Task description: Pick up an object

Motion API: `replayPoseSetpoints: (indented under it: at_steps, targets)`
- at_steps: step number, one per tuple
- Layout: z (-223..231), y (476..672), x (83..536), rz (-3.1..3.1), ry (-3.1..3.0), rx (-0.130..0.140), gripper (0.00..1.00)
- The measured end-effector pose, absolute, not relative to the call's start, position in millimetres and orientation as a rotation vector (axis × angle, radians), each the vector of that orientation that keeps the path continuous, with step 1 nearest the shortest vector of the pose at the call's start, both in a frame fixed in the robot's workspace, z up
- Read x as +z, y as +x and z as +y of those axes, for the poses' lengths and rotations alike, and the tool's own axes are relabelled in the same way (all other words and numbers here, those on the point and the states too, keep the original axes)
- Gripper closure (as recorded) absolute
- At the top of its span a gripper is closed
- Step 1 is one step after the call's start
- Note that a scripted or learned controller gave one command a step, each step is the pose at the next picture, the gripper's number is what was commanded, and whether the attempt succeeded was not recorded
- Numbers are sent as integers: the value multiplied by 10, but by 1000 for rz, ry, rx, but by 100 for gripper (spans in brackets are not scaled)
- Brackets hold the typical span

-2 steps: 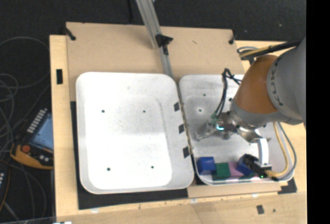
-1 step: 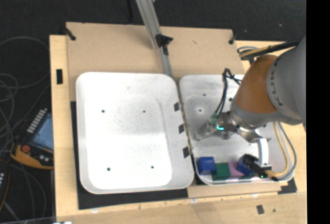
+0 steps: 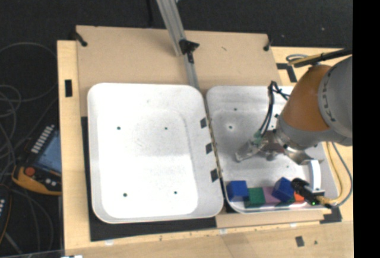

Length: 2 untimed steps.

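The camera view looks down on a bench (image 3: 136, 55) with two white bins side by side. The left bin (image 3: 148, 150) shows a plain white floor with a few small dark dots.

The arm (image 3: 309, 108) comes in from the right over the right bin (image 3: 231, 108). The gripper (image 3: 242, 155) is low over the middle of this bin, pointing to the left, above bare floor. Nothing is seen in the gripper, and I cannot tell if it is open or closed.

The objects lie in a row along the near wall of the right bin, apart from the gripper. From left to right there is a blue block (image 3: 237, 189), a green block (image 3: 256, 196) just beside it, a purple piece (image 3: 272, 194) and a second blue block (image 3: 284, 189). The second blue block touches the purple piece and lies partly under the arm.

A grey metal pole (image 3: 172, 8) runs from the top edge down toward the gap between the bins.
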State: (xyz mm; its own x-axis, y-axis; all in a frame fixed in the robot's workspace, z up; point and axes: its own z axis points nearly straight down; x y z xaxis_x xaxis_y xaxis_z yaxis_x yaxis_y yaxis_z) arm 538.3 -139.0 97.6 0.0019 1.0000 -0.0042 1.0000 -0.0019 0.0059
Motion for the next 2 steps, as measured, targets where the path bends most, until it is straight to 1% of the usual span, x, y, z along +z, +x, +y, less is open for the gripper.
replayPoseSetpoints:
  at_steps: [2]
  targets:
    - [-1378, 5386, 977, 2209, 2223, 5, 0]
